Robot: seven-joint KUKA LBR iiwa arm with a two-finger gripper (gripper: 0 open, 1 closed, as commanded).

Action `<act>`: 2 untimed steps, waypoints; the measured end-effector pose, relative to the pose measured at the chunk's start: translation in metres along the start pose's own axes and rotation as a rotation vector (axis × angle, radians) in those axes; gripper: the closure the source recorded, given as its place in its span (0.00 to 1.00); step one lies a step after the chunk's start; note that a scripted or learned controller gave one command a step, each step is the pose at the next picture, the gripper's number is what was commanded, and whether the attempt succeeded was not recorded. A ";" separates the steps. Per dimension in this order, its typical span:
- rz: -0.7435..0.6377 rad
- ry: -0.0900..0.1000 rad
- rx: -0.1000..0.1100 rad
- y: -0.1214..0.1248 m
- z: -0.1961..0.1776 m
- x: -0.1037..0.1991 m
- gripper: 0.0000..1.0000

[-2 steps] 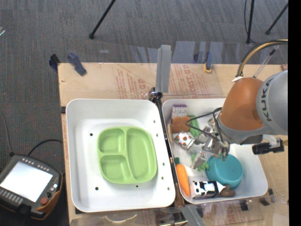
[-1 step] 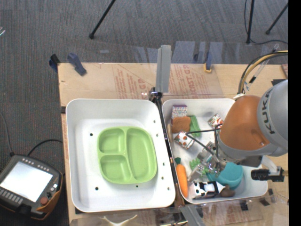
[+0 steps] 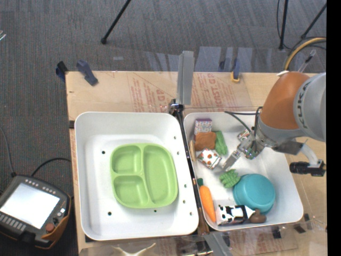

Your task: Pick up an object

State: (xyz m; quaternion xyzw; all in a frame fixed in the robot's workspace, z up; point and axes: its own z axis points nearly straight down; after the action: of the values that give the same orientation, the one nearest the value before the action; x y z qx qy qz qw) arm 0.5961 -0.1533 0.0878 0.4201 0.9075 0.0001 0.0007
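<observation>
Closest to me, along the front of the right bin [image 3: 294, 207], a black-and-white cow toy [image 3: 234, 214] lies beside a small brown lump, with an orange carrot [image 3: 207, 202] pressed against the wall between the bins, likely where it rolled. Just behind sits an upturned teal bowl [image 3: 254, 193], and a leafy green toy [image 3: 230, 180] touches its left edge. The left bin [image 3: 88, 143] holds a green divided plate [image 3: 144, 175], lying flat in the middle, well apart from the clutter.

Further back, the gripper [image 3: 230, 161] hangs low and slanted over the middle of the right bin, its fingers a little apart with nothing between them. It points toward a small white toy with red spots [image 3: 208, 158], which seems the likeliest target. Behind that lie a brown slab [image 3: 204, 141], a green strip [image 3: 221, 143] and a small purple carton [image 3: 203, 125] near the back wall. The crowding makes a clean grab doubtful.
</observation>
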 end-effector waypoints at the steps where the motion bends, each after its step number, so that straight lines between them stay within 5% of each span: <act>1: -0.069 0.002 0.001 0.053 0.001 0.044 0.00; 2: 0.059 0.000 0.001 0.011 0.000 -0.012 0.00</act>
State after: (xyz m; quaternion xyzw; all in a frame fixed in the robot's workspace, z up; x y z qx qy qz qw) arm 0.6121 -0.1552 0.0879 0.4467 0.8947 -0.0001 0.0004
